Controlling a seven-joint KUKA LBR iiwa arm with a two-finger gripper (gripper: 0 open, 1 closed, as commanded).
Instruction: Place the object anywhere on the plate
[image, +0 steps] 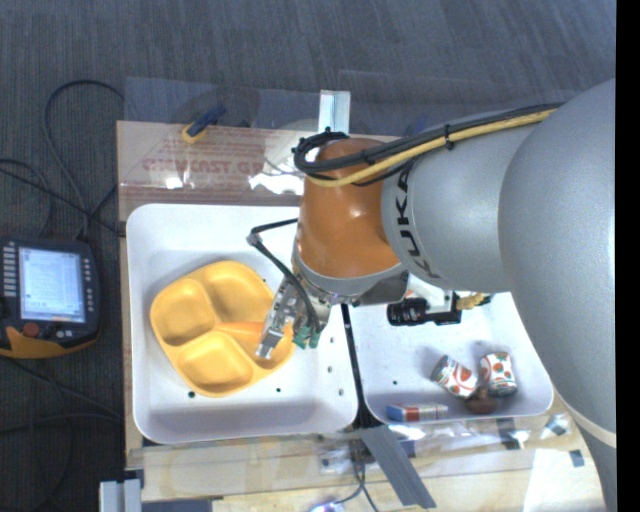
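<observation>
A small green-and-orange object (300, 331), too small to identify, sits at the tip of the metal two-finger claw (281, 332), at the right rim of the yellow three-compartment plastic plate (205, 322) in the white left bin (160, 225), centre of the frame. Whether the claw is open or actually pinching it, I cannot tell. Released here, it could land on the rim and roll off into the bin.

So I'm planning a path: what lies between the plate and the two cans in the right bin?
In the camera view, the gripper, the bins' walls and bare bin floor lie between the plate and cans.
</observation>
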